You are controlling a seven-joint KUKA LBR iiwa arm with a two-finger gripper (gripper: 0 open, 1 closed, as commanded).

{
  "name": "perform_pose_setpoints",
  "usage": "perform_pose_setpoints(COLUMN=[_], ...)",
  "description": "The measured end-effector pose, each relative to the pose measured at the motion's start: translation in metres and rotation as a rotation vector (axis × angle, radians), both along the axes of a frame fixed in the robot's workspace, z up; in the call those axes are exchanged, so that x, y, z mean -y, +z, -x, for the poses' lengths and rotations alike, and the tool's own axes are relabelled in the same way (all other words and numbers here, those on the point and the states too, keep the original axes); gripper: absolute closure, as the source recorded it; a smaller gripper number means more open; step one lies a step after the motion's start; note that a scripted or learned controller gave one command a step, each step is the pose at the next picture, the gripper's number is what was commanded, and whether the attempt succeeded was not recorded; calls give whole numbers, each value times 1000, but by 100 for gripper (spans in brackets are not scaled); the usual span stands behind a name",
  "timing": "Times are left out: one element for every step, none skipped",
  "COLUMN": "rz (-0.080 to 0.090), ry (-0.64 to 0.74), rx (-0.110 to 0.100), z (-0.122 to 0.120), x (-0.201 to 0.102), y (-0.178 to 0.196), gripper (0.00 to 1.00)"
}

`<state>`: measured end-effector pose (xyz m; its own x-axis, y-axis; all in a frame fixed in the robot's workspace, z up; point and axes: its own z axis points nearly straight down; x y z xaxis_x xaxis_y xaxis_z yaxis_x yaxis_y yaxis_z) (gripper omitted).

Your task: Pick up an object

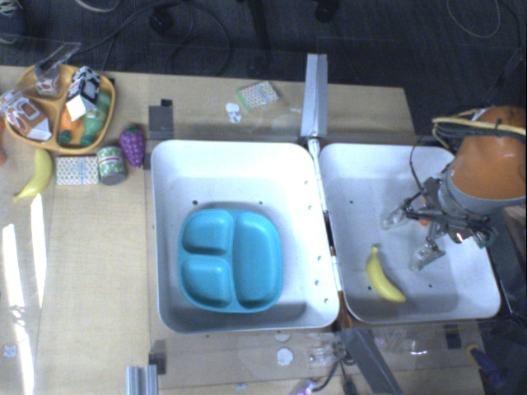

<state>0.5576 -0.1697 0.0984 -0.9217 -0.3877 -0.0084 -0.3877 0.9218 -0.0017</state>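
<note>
Camera view, end effector (412, 235) open beside banana (382, 276), arm edge-cropped

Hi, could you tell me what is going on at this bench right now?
The arm's gripper is over the right bin, fingers spread, holding nothing. A banana lies on that bin's floor, just to the gripper's left and apart from it. The left bin holds a blue tray.

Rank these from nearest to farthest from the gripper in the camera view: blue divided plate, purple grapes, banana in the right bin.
From the gripper:
1. Banana, right bin, just lower left.
2. Blue divided plate, left bin.
3. Purple grapes, on the bench, far upper left.
</note>
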Motion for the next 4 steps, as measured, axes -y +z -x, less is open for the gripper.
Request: perform_pose_setpoints(rz=[-3, -3, -6, 0], ry=[-3, -4, -7, 186], rx=[3, 3, 5, -3], z=[-2, -2, -4, -44], x=[-1, -1, -2, -28], y=[8, 8, 15, 120], gripper=[100, 0, 100, 100])
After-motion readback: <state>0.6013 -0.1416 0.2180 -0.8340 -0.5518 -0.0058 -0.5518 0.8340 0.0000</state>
